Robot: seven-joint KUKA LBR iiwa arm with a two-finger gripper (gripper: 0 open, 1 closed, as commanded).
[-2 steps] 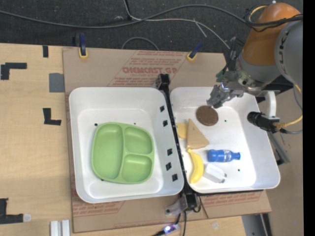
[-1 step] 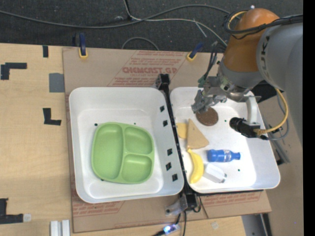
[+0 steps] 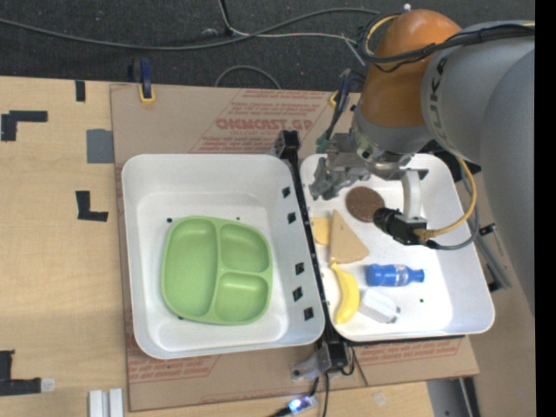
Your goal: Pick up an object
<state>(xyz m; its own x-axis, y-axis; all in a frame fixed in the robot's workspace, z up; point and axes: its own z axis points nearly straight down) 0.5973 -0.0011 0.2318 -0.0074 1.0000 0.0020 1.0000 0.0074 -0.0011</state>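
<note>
The gripper is seen at the right bin's far-left corner — its state cannot be told. The objects lie nearer the camera; the brown disc is nearest.

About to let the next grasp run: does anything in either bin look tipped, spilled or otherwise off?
Nothing stands out. The green tray lies flat in the left bin. In the right bin, the banana, blue bottle, tan wedge and brown disc lie loose, unspilled. The gripper hangs over that bin's far-left corner.
</note>
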